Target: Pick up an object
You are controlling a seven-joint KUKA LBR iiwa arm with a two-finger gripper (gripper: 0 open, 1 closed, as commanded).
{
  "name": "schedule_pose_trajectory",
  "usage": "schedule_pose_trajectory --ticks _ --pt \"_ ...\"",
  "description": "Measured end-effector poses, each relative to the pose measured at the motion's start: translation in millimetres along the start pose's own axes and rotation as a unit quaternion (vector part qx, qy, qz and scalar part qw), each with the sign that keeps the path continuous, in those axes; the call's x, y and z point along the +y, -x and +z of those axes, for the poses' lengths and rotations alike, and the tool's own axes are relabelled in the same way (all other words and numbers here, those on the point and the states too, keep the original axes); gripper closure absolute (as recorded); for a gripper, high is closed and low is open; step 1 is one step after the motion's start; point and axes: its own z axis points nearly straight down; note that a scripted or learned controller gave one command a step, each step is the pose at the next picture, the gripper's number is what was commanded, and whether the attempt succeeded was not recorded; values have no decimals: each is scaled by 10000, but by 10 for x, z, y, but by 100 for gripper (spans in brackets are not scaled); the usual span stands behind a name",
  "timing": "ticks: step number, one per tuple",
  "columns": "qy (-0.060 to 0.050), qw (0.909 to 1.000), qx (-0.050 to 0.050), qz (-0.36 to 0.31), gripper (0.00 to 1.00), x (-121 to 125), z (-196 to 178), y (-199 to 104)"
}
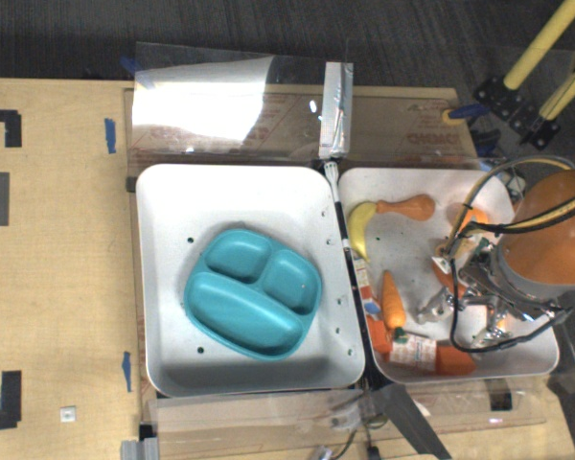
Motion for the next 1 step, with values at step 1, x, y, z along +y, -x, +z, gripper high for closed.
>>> schedule_pose_trajectory --ticks 1 --pt "-44 9992 94 399 0 180 -13 358"
